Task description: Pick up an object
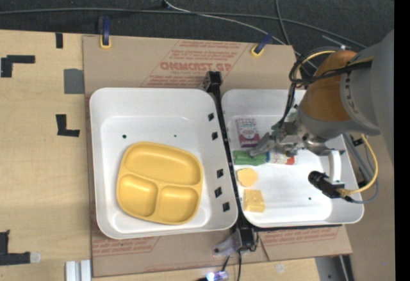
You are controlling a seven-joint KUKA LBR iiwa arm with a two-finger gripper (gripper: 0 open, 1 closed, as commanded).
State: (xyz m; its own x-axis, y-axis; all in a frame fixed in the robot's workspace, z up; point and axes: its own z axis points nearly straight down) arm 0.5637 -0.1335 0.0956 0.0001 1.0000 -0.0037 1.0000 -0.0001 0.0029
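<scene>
My gripper (264,149) hangs low over the middle of the right bin (291,200), its fingers pointing left. Right under and beside the fingertips lies a green flat object (243,157), and a small white item with a red end (284,159) lies just to its right. A pink and white packet (246,132) rests above them near the bin's left wall. A round yellow piece (246,176) and a yellow cheese-like wedge (254,201) sit lower in the same bin. Nothing is visibly between the fingers.
The left bin (106,113) holds a yellow divided tray (159,182). A black divider (221,145) runs between the two bins. The arm's grey body and orange band (330,91) cover the right bin's upper right part.
</scene>
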